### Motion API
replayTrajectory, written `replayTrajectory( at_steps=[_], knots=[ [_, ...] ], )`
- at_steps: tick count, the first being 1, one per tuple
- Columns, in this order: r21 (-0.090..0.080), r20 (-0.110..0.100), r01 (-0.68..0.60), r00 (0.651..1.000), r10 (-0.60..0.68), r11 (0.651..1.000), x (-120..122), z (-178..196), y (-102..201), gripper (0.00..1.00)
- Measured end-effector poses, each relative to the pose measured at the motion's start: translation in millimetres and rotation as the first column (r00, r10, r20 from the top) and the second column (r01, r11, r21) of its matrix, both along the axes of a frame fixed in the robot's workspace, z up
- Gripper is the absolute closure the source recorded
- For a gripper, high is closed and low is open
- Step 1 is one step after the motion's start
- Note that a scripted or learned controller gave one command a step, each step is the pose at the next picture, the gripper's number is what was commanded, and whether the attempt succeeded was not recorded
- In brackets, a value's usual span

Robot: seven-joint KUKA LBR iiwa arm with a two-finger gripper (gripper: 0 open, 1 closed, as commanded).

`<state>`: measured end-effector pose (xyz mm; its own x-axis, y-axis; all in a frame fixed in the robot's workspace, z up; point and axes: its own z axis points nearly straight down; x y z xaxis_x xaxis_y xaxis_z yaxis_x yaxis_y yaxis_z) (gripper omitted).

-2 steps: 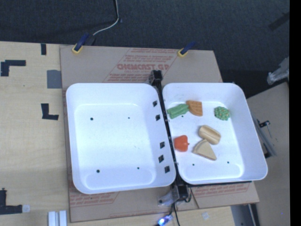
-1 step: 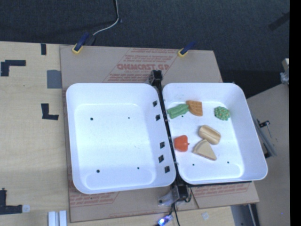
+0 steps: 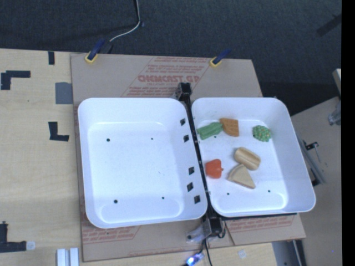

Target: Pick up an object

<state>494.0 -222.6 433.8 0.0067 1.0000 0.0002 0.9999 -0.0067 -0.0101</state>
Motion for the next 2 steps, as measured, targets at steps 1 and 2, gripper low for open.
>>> replayTrajectory(
  at_steps=[1,2],
  knots=[
    [0.003,-0.001,-0.005,1.000,0.005,1.000,-12,-118,-1,1.00],
    [0.002,0.004,-0.013,1.000,0.013,1.000,37,-199,54,1.00]
  ],
)
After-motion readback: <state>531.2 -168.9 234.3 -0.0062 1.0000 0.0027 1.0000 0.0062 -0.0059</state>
